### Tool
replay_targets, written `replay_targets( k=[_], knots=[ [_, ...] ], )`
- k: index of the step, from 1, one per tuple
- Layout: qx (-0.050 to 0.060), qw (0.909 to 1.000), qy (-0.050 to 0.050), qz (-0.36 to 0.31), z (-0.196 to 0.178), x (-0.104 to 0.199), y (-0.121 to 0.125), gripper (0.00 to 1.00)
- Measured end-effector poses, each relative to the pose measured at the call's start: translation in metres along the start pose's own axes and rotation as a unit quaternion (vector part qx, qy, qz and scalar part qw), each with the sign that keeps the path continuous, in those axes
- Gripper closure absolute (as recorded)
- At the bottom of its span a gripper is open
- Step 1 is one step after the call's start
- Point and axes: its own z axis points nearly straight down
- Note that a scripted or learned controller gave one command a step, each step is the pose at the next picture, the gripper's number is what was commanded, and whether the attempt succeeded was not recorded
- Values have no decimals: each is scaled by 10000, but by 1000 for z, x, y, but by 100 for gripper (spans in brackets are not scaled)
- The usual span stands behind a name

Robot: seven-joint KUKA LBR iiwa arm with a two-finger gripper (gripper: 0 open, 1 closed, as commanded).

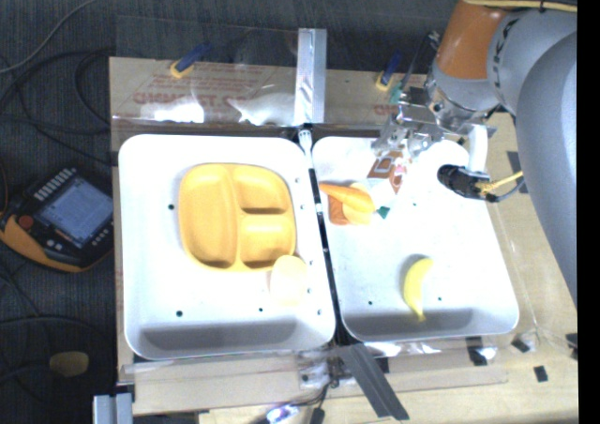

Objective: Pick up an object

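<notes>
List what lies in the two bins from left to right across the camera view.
Yellow tray → pale disc → orange object → banana

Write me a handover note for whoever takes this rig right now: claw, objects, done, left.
Claw: low over the far side of the right bin; open or shut unclear, no grasp visible.
Right bin: orange object by the divider, just left of the claw; banana near the front.
Left bin: yellow divided tray, pale round piece at its corner.
Done: nothing lifted. Left: grasp and lift one object.
</notes>
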Motion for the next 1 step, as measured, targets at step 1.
replay_targets(
  k=[1],
  knots=[
    [5,9998,2,184,-43,41,-79,100]
  ],
)
